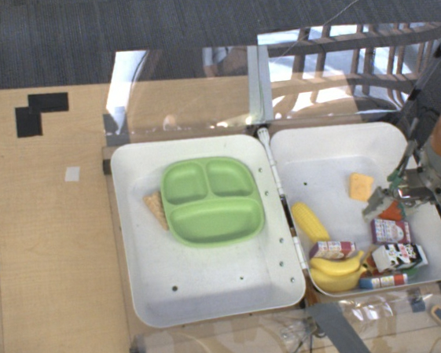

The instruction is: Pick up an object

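Gripper hovers just beside cheese wedge.

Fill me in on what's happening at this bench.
A grey robot arm reaches into the right bin, its gripper low beside an orange block. Near it lie a banana, a corn cob and small cartons. The left bin holds a green divided plate.

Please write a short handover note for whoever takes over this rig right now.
Gripper: low over the right bin, beside the orange block; I cannot tell its finger state, and nothing shows as held.
Right bin: corn, banana, small cartons along the near right.
Left bin: green plate, cracker.
Done: nothing lifted.
Left: grasp and lift one object.
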`<move>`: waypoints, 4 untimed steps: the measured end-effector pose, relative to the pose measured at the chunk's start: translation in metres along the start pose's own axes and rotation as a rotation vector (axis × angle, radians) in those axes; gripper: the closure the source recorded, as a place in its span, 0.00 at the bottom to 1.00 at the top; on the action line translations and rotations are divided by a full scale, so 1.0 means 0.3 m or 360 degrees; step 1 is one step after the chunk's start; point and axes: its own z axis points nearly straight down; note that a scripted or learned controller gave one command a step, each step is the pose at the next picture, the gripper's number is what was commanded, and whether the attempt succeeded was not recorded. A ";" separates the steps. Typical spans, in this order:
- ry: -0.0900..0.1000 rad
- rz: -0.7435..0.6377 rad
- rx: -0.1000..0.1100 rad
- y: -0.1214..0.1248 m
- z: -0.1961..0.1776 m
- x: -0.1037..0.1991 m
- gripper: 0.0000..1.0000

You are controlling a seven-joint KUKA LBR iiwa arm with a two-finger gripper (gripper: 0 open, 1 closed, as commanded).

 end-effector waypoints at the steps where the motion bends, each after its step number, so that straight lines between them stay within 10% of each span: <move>1: -0.0009 -0.0103 -0.0024 0.194 0.356 -0.149 0.00; 2: -0.0004 -0.0202 -0.0018 0.379 0.361 -0.113 0.00; 4: -0.0005 -0.0318 -0.0018 0.320 0.359 -0.117 0.00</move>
